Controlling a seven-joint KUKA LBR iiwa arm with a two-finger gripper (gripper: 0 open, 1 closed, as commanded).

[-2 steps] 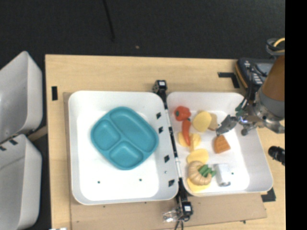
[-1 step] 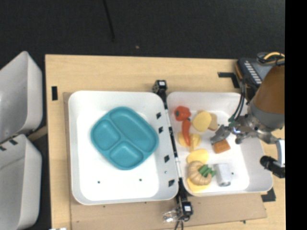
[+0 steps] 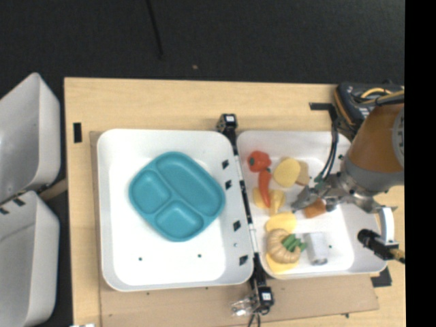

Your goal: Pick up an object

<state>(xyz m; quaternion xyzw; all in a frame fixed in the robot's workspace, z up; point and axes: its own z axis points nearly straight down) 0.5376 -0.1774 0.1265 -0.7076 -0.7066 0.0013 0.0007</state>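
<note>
1. Two shallow white bins sit side by side on your bench: the left bin [image 3: 116, 264] and the right bin [image 3: 340, 261], their inner walls meeting at the middle.
2. Your arm [image 3: 375, 148] reaches in from the right, its orange band above the wrist hanging over the right bin's far side.
3. Look in the left bin and you see a teal divided plate [image 3: 176, 195], lying flat and slightly turned, near the bin's centre.
4. Your gripper [image 3: 306, 199] points left, low over the middle of the right bin. You cannot tell from this view whether its fingers are parted or closed, nor whether anything sits between them.
5. Just beside the tips lies a small orange-brown piece [image 3: 315, 210], touching or nearly touching them on the near side.
6. A yellow rounded piece [image 3: 288, 172] rests just beyond the tips, toward the bin's far wall.
7. A tan and yellow cluster with green on it [image 3: 281, 247] lies at the near left of that bin, with a grey cylinder [image 3: 318, 247] beside it.
8. A red pepper-like piece [image 3: 258, 160] lies by the inner wall, an orange carrot shape [image 3: 265, 184] beneath it.
</note>
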